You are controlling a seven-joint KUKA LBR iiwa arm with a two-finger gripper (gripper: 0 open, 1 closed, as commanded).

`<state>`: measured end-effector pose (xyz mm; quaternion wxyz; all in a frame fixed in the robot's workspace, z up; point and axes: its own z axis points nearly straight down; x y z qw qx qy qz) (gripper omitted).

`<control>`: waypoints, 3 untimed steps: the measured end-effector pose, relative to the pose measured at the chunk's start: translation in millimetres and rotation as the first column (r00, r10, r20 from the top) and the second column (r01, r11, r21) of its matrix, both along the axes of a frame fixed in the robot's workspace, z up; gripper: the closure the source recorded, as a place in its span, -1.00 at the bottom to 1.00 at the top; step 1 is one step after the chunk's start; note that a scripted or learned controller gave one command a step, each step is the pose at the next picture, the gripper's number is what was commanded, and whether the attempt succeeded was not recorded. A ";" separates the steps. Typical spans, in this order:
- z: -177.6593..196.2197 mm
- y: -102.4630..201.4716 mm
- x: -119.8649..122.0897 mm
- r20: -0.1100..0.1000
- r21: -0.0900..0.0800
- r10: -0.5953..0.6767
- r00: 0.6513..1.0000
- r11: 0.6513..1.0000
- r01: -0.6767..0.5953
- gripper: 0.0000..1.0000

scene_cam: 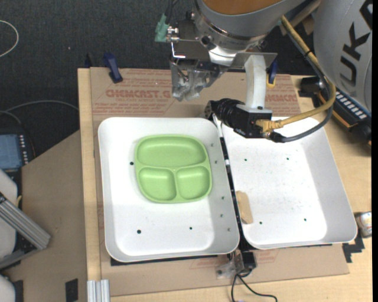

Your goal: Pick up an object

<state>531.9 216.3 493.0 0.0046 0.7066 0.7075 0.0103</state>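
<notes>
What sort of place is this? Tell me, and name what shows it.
Most likely a robotics lab or test cell. An industrial arm hangs over two white bins on a board-topped bench, with loose cables around. One bin holds a green divided plate, a test object.

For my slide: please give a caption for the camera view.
Gripper above the bench behind the left bin, which holds a green tray.

Two shallow white bins are lying side by side on the tabletop, the left bin [118, 224] and the right bin [307, 194] touching along their inner rims. A brown board [136, 88] is lying beneath them. A blue clamp [112, 66] is gripping the board's far left corner. Black cables [35, 109] are trailing beyond the left edge.
</notes>
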 end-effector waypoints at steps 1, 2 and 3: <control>-3.3 3.2 -55.4 -0.025 -0.008 0.002 1.000 1.000 -0.002 1.00; -71.9 -78.9 -52.9 -0.030 -0.013 -0.011 1.000 1.000 0.011 1.00; -57.4 -73.5 -52.1 -0.019 -0.008 -0.001 1.000 1.000 0.001 1.00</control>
